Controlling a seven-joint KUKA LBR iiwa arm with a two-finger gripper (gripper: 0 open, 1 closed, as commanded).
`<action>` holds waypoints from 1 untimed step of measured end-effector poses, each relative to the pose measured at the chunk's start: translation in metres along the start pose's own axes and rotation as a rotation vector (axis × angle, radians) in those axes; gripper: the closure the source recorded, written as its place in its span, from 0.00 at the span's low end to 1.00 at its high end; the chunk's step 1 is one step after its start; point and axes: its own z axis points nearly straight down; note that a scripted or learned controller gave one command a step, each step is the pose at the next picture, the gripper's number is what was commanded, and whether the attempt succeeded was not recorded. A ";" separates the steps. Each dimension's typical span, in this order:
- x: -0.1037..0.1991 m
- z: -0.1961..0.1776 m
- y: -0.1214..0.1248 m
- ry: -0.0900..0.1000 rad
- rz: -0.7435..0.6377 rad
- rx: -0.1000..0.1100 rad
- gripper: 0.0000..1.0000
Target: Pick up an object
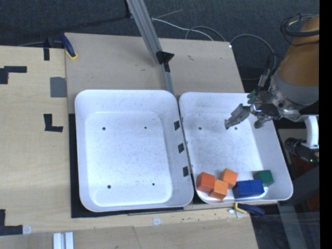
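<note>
While the arm hangs over the upper part of the right bin, everything I could pick sits crowded along that bin's near edge, well apart from the jaws. There are three orange blocks touching each other, a blue block just beside them, and a green block tucked near the blue one at the rim. The left bin beside it gives me no target.

My worry is the crowding. If I come down on one orange block, a finger could land on its neighbour and shove the cluster instead of closing on a single piece. The blue and green blocks lie against the bin's sloping wall, so a finger on that side may hit the wall first and stop short, or the block may skid up the slope and slip out. A slanted descent from the arm's present spot could also sweep the blocks into the corner.

As for the jaws, I see one dark finger reaching left and another shape behind it, but from this slant they may be spread or closed, and I cannot tell which; nothing shows between them. The arm's upper body is cut off at the right. The orange blocks overlap, so their exact edges are hard to separate, and the table gives me no depth cue for the wrist's height.
</note>
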 end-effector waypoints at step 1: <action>-0.001 0.055 0.051 -0.001 -0.002 0.004 0.00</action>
